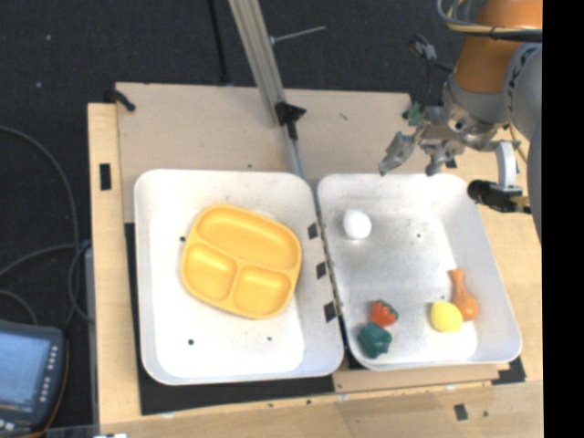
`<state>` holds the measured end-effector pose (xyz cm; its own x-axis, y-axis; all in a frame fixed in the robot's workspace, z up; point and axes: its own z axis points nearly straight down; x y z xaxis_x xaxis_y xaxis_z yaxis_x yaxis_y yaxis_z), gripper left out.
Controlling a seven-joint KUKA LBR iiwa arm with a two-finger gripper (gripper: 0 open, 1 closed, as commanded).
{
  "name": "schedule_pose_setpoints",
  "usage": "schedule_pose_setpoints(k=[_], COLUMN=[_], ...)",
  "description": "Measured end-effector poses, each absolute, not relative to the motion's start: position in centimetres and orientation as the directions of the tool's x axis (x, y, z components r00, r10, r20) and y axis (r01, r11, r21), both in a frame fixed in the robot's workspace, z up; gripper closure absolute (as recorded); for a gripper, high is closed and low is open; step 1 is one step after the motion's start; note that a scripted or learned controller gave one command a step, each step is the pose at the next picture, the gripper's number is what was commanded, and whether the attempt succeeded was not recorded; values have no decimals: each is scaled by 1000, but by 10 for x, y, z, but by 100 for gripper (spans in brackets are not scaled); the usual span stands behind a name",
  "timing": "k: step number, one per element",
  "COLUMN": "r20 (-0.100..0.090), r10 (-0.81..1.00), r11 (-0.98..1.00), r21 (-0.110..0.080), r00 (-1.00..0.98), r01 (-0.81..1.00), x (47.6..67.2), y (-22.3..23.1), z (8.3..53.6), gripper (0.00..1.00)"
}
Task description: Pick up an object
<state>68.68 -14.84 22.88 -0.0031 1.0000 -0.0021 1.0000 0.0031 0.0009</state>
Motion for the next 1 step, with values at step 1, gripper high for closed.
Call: schedule_pose_setpoints(k=[1], r20=[-3], r10=[1000], r11=[4], r21=[0], r00=[-4], r01=[1000], x=[687], y=[-149], z=[229], gripper=[0])
